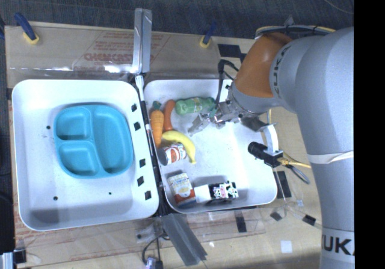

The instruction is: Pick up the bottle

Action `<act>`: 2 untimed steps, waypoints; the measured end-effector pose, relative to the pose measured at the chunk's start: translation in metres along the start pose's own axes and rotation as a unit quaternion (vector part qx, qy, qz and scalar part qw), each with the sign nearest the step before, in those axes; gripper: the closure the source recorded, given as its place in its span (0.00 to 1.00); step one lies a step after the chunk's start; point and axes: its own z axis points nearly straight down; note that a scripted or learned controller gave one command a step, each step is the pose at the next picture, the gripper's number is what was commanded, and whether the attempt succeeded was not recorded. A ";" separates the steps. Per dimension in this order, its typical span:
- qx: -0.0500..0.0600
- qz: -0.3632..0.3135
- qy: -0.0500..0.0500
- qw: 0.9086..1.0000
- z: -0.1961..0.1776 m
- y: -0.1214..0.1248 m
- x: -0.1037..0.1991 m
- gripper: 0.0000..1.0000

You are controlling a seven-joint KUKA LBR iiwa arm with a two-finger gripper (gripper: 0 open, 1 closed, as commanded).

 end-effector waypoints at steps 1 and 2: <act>0.017 -0.056 0.004 0.998 0.015 0.056 0.050 0.00; -0.001 0.027 -0.001 1.000 0.008 0.048 -0.033 0.00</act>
